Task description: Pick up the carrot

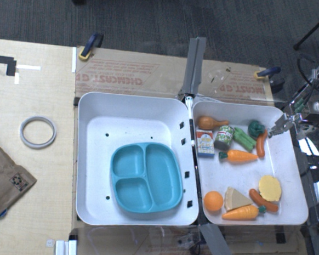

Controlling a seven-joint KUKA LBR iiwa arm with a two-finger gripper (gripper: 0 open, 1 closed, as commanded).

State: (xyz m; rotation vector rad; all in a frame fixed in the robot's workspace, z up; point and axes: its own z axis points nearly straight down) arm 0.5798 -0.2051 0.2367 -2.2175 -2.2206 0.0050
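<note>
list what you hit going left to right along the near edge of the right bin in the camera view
orange ball → beige wedge → carrot → sausage, with the yellow disc just behind it

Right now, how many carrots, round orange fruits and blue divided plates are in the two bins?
Carrots: 2
Round orange fruits: 1
Blue divided plates: 1
Total: 4

two orange carrots lie flat in the right bin (300,187). one carrot (241,156) sits mid-bin, tip pointing right. the other carrot (242,212) lies by the near wall, green top at its right end.
</note>
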